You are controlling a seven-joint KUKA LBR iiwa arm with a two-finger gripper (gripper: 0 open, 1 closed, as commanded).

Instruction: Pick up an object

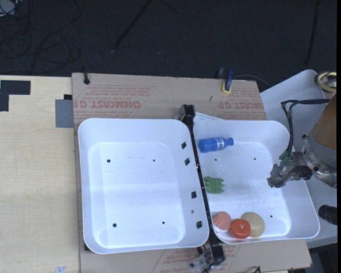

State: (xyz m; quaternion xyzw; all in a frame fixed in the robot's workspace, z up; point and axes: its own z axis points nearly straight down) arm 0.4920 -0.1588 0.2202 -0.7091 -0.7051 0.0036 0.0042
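The right bin [273, 131] holds a blue bottle [215, 144] lying on its side near the back left. A small green object [213, 185] rests by the bin's left wall. At the front sit a pinkish round piece [221, 220], a red round object [240, 228] and a tan round object [254, 223], close together. My gripper [279, 176] hangs over the right side of this bin, well right of the green object and apart from all the items. Nothing shows between its tips.
The left bin [102, 132] stands beside the right one, with a black divider strip [196, 172] between them. Both rest on a cardboard sheet [131, 98]. A blue and yellow clamp [227, 81] sits at the sheet's back edge.
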